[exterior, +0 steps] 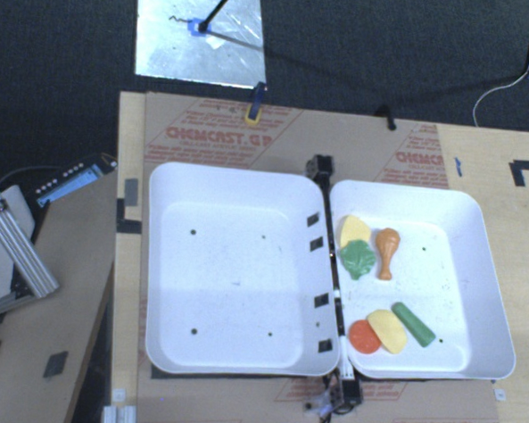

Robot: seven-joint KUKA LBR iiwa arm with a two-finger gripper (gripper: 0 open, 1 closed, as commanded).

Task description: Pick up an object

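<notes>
Sitting side by side on the bench, the left bin [234, 276] and the right bin [476, 264] touch along a hinged seam. All the toys lie in the right bin: a green leafy piece [358, 258] touching a yellow piece [354, 229], an orange drumstick [387, 251] just beside them, then a green cucumber [413, 323], a yellow lump [388, 331] and a red tomato [364, 337] clustered near the front.

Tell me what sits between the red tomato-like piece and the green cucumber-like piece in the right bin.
In the camera view, a yellow piece lies between the red piece and the green piece, touching the red one.
</notes>
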